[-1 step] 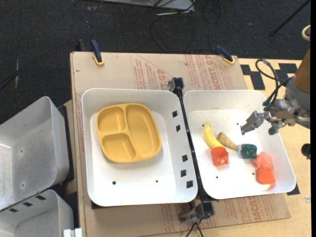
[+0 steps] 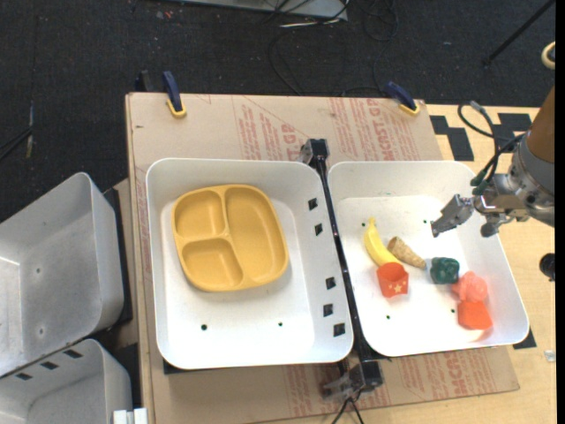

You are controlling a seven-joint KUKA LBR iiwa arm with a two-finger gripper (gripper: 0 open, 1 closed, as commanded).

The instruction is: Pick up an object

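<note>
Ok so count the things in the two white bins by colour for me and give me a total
Yellow: 2, the divided plate and the banana
Red: 2, the red cup and the red-orange piece
Tan: 1, the tan piece
Green: 1, the green piece
Pink: 1, the pink piece
Total: 7

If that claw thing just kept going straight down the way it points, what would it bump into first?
Probably bare floor of the right bin, just above the green object. The open gripper hangs over that spot with nothing between its fingers, though its height is hard to judge.
</note>
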